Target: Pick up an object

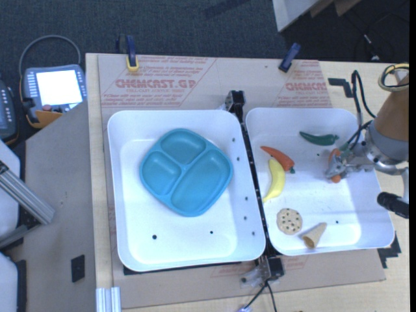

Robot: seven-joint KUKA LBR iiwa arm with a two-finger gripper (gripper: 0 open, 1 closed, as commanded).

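Low over the right bin (367, 236), the claw (335, 168) sits with a small orange object (334, 177) at its tips; whether it grips it, I cannot tell. Left of the claw lie a green pepper (319, 137), red pepper (278, 156), banana (275, 180), cookie (288, 221) and cone (314, 234). Further left, the other bin (130, 239) holds a blue divided plate (186, 171).

A single fixed camera sits above the bench (195, 77) and looks down at a slant, far enough off to take in both the left bin (123, 194) and the right bin (364, 233) whole, with dark floor beyond. The arm (393, 119) enters from the right.
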